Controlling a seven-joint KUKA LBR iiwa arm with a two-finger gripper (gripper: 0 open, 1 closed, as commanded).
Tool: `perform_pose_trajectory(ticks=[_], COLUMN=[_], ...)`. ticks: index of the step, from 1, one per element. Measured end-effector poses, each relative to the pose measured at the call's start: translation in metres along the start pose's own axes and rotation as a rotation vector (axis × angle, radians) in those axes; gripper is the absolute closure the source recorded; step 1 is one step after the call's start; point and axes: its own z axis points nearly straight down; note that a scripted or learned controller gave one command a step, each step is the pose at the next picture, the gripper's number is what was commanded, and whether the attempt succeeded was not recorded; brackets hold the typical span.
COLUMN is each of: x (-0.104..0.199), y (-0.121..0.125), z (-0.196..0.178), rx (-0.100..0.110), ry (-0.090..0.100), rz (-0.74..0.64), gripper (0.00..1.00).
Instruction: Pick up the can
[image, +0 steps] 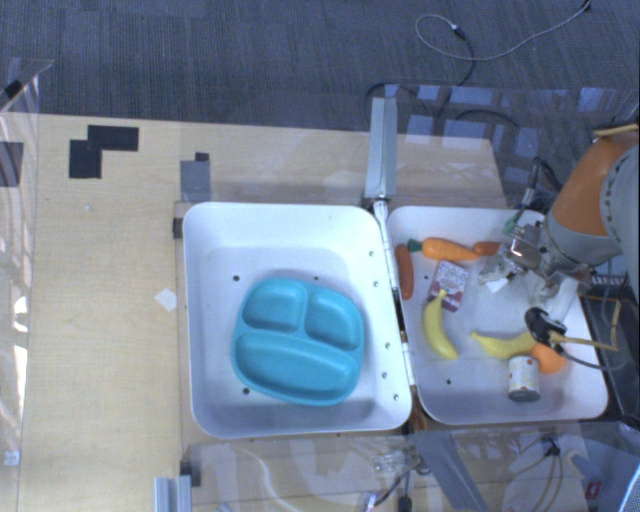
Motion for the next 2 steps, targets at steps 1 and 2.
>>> perform_pose_trajectory(ticks=[1, 2], x=[0.036, 0.030], y=[0.038, 0.050], z=[0.001, 0.002], rx=[0.034, 0.013], ry=[-0.015, -0.006], rz=[0.036, -0.247], gripper=[0.00, 0.00])
